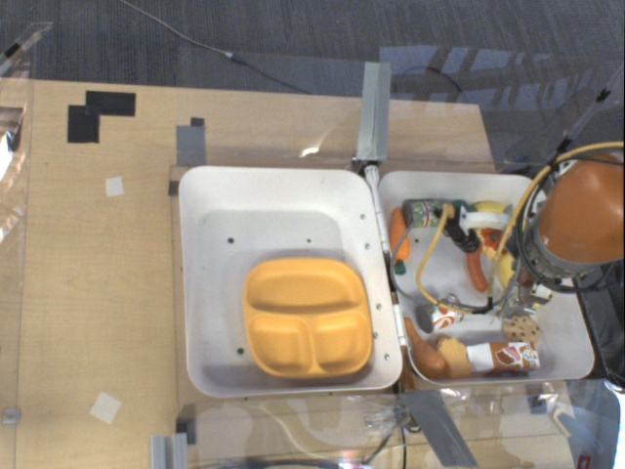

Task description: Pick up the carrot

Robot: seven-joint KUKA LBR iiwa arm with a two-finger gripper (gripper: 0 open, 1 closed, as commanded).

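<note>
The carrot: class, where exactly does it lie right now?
In the camera view, the carrot lies in the right bin, along its left wall beside the divider, just left of the green bottle.

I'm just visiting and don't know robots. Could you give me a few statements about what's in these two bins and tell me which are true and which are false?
1. The yellow tray lies in the left bin. True.
2. The carrot lies on the yellow tray. False: it lies in the right bin, along its left wall.
3. The arm hangs over the right bin. True.
4. The yellow tray has a single compartment. False: it is divided into three.
5. The carrot lies between the gripper's fingers. False: it lies at the bin's left wall, apart from the arm.
</note>
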